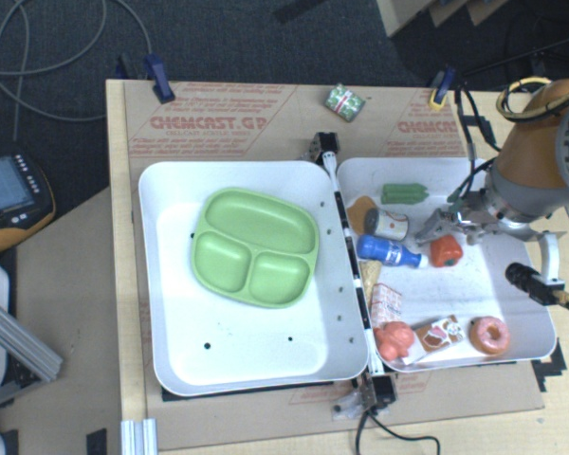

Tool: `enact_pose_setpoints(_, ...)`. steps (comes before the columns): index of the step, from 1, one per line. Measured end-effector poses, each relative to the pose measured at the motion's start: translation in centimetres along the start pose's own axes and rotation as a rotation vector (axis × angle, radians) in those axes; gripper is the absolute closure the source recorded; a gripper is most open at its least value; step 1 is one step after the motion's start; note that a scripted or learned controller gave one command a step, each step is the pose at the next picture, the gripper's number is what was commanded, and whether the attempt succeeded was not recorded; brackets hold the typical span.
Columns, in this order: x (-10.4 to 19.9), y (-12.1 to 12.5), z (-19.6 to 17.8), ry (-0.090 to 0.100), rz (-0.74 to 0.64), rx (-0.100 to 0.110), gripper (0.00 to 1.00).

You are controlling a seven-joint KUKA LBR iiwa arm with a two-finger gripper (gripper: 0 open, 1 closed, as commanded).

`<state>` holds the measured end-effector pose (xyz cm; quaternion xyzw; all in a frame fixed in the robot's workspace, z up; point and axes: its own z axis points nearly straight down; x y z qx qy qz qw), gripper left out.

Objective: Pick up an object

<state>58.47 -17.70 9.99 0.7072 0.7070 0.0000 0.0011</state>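
The left bin [171, 282] carries 1 green divided plate [255, 247], lying flat and well apart from the action. In the right bin [522, 344] the clutter gathers toward the left wall: a blue bottle [389, 251] on its side, a green piece [404, 194] at the far end, a doughnut [490, 335] at the near edge. The gripper [452, 227] hangs just over a red object [446, 251], probably the pick target given that placement. How wide it stands, and whether it grips anything, I cannot tell.
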Motion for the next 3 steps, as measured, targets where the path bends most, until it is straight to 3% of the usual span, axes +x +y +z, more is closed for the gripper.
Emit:
enact_pose_setpoints(1,2.1,-2.1,1.5,0.002,0.0,0.003,0.0)
enact_pose_setpoints(2,2.1,-2.1,0.5,0.002,0.0,0.0,1.0)
enact_pose_setpoints(3,10.4,0.4,-8.5,0.002,-0.002,0.0,1.0)
